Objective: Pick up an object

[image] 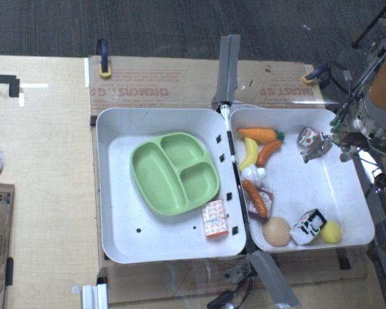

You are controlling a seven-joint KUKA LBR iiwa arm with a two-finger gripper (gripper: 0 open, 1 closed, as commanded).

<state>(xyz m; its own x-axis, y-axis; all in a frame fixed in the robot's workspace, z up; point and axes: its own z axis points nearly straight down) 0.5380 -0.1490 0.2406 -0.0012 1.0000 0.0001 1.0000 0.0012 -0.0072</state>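
Overhead view of the wooden table [38, 172] bearing two shallow white plastic bins side by side. The left bin [116, 192] contains a pale green, three-compartment plastic plate [174, 172] with a smooth matte surface, and, just beside its near-right corner, a small orange-and-white printed carton [215, 219].

The right bin [347, 198] holds the clutter. Along its left wall lie an orange toy carrot [257, 134], a curved yellow toy banana [249, 153] and a short orange-red sausage-shaped piece [269, 152], close together. Below them sit a small white lump [257, 172] and a red sausage-like item in clear crinkled wrap [257, 199]. Near the front wall are a tan, egg-shaped ball [276, 231], a black-and-white printed carton [308, 226] lying tilted, and a small yellow lemon-like ball [331, 232], the carton lying between the two rounded pieces.

The hand [320, 148] reaches in from the right over the upper part of the right bin. A small crumpled silver-and-white packet [308, 138] with a red mark sits at its tip; whether the packet is between the fingers cannot be told, nor how wide the hand stands. The step appears to be the grasp attempt at this packet. The next move would probably call for a secure closure followed by a straight lift, the crinkled foil being light, irregular and apt to slip.
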